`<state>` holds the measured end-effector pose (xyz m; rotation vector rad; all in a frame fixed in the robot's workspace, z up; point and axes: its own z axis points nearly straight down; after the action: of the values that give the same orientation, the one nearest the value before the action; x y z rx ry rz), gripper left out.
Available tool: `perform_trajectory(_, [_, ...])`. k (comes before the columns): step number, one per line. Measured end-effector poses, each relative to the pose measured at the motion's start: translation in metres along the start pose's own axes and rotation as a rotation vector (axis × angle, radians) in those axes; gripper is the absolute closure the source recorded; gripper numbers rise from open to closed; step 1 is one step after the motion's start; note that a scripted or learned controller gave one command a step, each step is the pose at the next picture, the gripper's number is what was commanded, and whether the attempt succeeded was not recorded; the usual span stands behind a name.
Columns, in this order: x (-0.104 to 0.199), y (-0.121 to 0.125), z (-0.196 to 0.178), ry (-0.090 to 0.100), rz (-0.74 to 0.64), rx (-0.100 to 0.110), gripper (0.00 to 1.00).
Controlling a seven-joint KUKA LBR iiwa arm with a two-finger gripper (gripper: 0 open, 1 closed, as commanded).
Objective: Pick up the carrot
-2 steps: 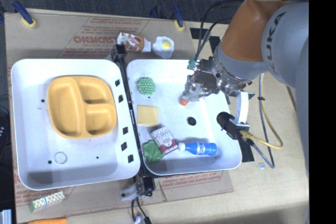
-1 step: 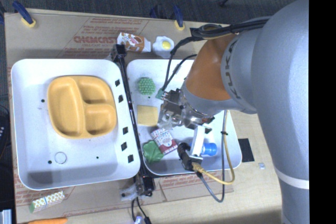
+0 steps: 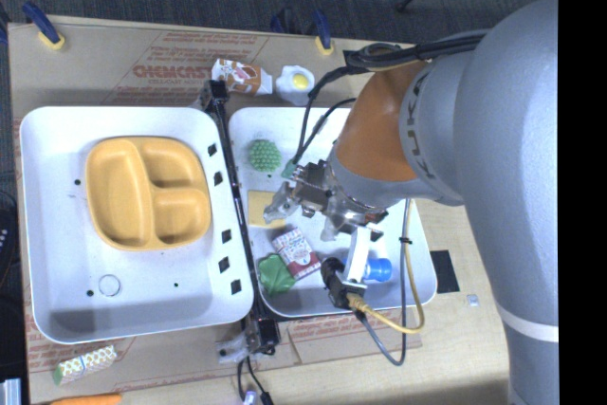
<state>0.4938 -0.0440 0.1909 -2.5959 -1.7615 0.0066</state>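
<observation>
Worktop (image 3: pixel 142 62) beneath me, covered in brown printed cardboard. Two white bins directly on it, side by side: left bin (image 3: pixel 47 204), right bin (image 3: pixel 425 272). Above bins, on cardboard: small carton (image 3: pixel 237 76), beside it yellow-and-white piece (image 3: pixel 297 81). Near front-left corner: small patterned packet (image 3: pixel 85 363). Blue clamps (image 3: pixel 45 26) on far edge.

Red print runs across the cardboard sheet (image 3: pixel 171 62) under the bins; its largest word begins "CHEMCA", the rest cut off by a small carton (image 3: pixel 237 76). Smaller red lines above and below are too blurred to read.
</observation>
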Motion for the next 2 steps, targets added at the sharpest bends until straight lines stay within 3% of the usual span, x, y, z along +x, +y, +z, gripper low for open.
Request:
perform_trajectory(1, [0.012, 0.040, -0.001, 0.000, -0.194, -0.003, 0.00])
perform_trajectory(2, [0.026, 0.050, -0.001, 0.000, -0.176, -0.003, 0.00])
